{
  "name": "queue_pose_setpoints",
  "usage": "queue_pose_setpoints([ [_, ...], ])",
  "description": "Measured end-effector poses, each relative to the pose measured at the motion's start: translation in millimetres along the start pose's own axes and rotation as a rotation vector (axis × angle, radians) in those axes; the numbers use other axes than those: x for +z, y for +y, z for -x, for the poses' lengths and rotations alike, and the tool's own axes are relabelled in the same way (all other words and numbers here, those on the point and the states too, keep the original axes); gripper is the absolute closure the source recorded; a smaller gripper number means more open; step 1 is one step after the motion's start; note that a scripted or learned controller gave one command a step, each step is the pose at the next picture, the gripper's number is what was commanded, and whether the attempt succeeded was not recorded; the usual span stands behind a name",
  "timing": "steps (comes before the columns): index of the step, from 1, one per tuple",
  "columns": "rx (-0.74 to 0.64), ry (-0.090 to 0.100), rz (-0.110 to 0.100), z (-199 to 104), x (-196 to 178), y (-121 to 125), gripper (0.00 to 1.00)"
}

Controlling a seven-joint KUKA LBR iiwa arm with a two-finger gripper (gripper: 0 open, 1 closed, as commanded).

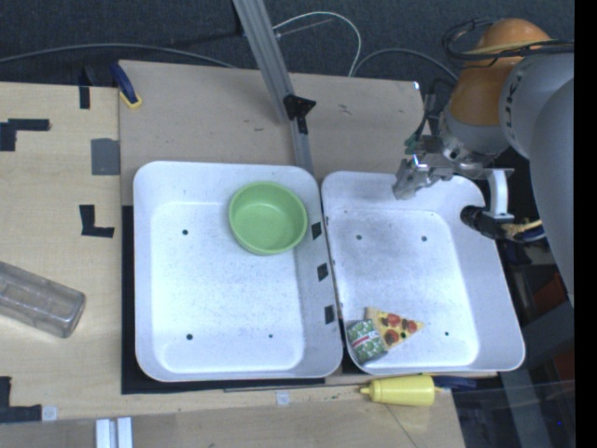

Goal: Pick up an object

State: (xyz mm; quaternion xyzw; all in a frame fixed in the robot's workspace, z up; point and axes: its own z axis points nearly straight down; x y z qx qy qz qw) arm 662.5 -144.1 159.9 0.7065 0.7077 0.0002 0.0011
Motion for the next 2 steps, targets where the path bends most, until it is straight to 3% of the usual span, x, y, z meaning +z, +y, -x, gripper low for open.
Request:
queue_pose_setpoints([
  [2, 0.000, 0.001, 0.001, -5.8, -74.5, 6.5, 1.00],
])
